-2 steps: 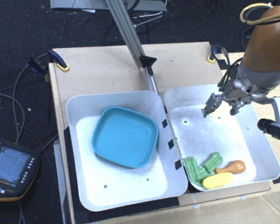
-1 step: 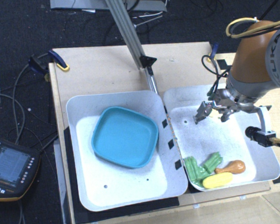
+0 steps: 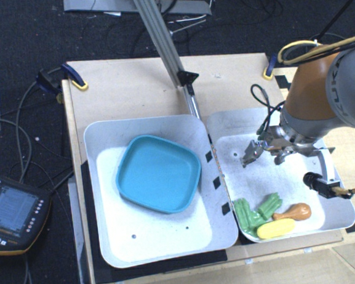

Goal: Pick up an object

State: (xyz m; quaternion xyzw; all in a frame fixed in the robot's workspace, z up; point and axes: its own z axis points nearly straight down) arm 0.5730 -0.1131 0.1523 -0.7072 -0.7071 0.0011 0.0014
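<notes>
A blue square plate (image 3: 158,173) lies in the left bin (image 3: 112,237). In the right bin (image 3: 232,133), at its near edge, lie a green toy vegetable (image 3: 256,212), a yellow piece (image 3: 275,228) and a brown-orange drumstick-shaped piece (image 3: 295,212). My gripper (image 3: 265,153) hangs over the middle of the right bin, above and behind these toys, its fingers spread apart with nothing between them.
A slanted metal pole (image 3: 165,40) runs from the top down to the divide between the bins. Yellow clamps (image 3: 76,79) sit at the bench's back corners. A handheld pendant (image 3: 11,215) lies on the floor to the left. Cables trail around the arm.
</notes>
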